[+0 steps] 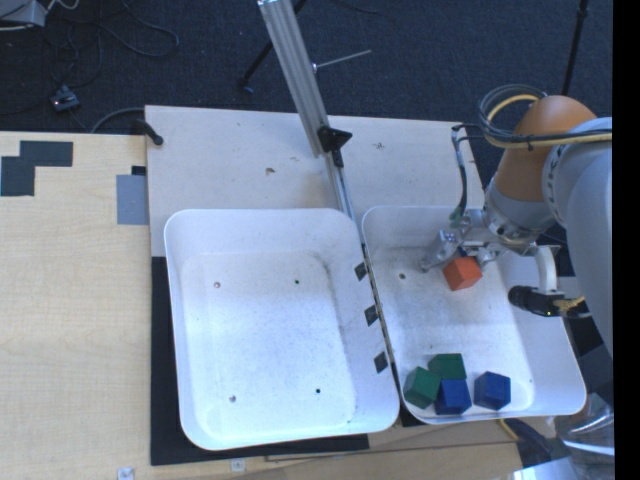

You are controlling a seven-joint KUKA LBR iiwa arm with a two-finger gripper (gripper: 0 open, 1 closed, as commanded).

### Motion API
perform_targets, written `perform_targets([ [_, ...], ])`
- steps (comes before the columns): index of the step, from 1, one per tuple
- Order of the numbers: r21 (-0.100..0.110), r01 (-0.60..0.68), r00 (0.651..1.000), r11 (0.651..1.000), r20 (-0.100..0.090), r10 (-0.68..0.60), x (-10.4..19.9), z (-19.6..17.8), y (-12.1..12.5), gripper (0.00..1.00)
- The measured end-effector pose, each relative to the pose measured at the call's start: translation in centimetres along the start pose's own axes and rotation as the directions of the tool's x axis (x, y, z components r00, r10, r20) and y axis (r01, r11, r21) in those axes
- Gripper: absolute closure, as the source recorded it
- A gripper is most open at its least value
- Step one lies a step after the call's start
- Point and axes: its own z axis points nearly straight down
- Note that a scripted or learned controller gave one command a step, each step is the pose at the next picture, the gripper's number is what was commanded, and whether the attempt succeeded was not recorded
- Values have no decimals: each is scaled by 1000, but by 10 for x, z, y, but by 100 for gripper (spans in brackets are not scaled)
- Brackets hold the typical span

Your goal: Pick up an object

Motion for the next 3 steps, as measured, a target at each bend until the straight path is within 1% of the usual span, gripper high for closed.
perform_targets([
  [1, 1, 4, 1000, 1000, 0, -4, 0, -9, -2, 100],
  [2, -14, 6, 1000, 1000, 2, -6, 69, -8, -2, 100],
  [3, -46, 11, 1000, 999, 4, -11, 146, -107, 5, 100],
])
